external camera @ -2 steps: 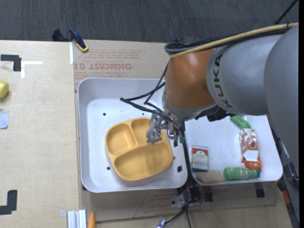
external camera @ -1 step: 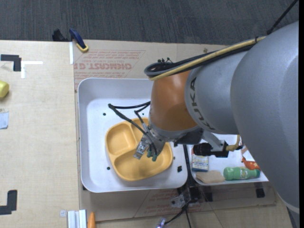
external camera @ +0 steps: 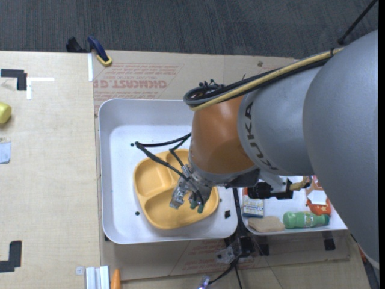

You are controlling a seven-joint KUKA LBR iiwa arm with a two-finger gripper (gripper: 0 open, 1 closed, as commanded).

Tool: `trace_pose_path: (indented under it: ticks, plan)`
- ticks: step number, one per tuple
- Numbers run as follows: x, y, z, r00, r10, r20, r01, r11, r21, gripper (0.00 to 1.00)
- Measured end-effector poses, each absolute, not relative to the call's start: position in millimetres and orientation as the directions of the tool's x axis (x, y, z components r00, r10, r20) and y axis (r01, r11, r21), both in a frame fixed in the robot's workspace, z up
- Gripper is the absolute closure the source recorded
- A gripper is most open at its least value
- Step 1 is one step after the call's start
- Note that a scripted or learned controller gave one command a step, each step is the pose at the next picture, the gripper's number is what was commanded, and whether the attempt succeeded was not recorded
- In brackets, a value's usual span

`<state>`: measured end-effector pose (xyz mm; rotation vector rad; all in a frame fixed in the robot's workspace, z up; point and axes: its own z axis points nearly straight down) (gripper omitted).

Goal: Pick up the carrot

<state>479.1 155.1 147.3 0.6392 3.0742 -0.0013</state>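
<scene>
The arm [external camera: 283, 125] is seen entering from the right of the frame, its grey body and orange band covering much of the upper right and centre. The gripper [external camera: 187, 198] is positioned low in the centre of the frame, over the yellow divided tray [external camera: 150, 188] that lies in the left white bin [external camera: 111, 179]. The fingertips are pointed down toward the tray's lower right compartment. The gap between the fingers cannot be made out, so their opening cannot be told, and nothing is clearly seen between them.

The carrot cannot be identified with certainty. A small orange sliver [external camera: 115, 276] is noted at the bottom edge of the frame, lower left, outside the bins on the bench; whether it is the carrot cannot be told.

In the right bin [external camera: 337, 224], partly hidden by the arm, a green bottle [external camera: 304, 220], a tan object [external camera: 267, 224] and a small box [external camera: 254, 208] are recorded. A yellow object [external camera: 3, 112] is noted at the far left edge.
</scene>
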Motion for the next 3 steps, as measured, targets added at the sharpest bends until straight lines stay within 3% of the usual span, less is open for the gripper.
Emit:
trace_pose_path:
  ticks: [1,3]
  plan:
    - [479.4,153,172,-0.661,0.751,-0.003,0.751,0.661,0.001,1.0]
    - [483.6,152,190,-0.665,0.746,-0.009,0.746,0.665,0.002,1.0]
